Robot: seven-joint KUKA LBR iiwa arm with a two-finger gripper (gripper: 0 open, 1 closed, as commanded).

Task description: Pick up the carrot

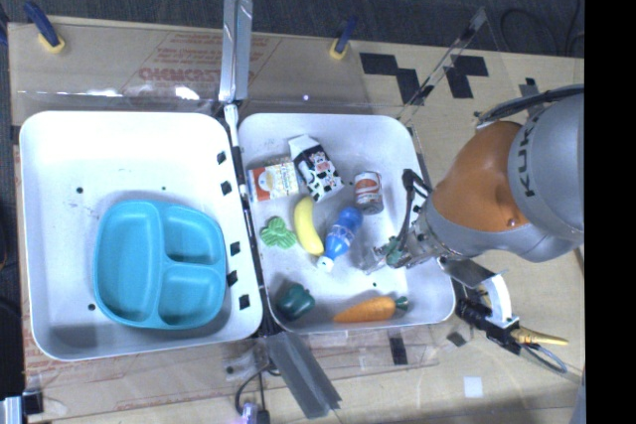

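The carrot (366,311) lay flat along the near edge of the right bin (425,146), just right of a dark green vegetable (294,300). The gripper (390,255) hung above and slightly right of it, near a blue bottle (341,235); its opening could not be determined. Nothing sat between it and the carrot.

Robotics lab, clamped cardboard bench (119,55), two white bins (40,243), toy groceries
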